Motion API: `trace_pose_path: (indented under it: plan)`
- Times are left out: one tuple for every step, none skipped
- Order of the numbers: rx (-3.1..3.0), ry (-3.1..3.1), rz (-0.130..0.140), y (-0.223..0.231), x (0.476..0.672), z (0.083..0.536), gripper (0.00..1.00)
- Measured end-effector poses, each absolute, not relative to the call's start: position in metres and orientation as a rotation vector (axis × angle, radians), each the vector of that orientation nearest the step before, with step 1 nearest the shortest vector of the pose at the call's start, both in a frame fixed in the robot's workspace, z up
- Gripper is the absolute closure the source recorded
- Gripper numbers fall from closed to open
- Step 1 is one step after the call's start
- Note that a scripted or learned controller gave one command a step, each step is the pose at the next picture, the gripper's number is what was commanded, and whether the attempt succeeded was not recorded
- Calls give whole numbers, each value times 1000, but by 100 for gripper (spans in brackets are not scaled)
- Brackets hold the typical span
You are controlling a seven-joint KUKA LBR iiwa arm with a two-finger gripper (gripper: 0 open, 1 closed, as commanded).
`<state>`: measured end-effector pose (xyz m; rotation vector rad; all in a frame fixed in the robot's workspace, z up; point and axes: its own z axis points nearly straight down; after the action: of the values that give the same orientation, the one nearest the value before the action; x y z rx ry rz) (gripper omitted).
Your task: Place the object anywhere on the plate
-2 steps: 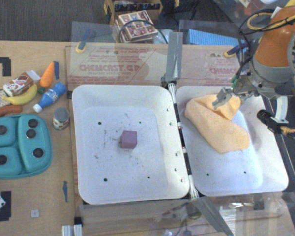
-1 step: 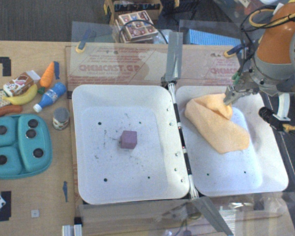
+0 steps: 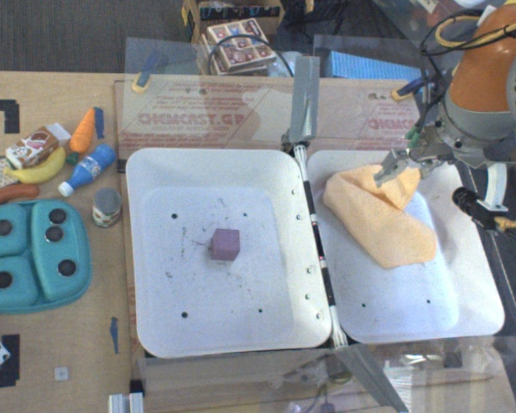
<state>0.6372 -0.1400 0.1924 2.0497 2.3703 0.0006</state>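
The hand (image 3: 399, 169) is pinching the far corner of the orange cloth (image 3: 381, 217) lying in the right bin (image 3: 464, 308); being soft, light and limp, it is likely best gripped at a raised fold.

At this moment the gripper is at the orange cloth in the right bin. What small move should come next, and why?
Probably a short straight lift. The gripper seems to pinch a raised corner of the crumpled orange cloth, while the rest of it lies flat on the right white bin. Lifting would show whether the grip holds.
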Motion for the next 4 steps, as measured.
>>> trace_pose_path:
  plan:
    - [2044, 2368, 3, -140, 638, 204, 100]
    - [2044, 2368, 3, -140, 638, 204, 0]
    - [2039, 2364, 5, -141, 640, 215, 100]
    - [2039, 2364, 5, -141, 640, 215, 0]
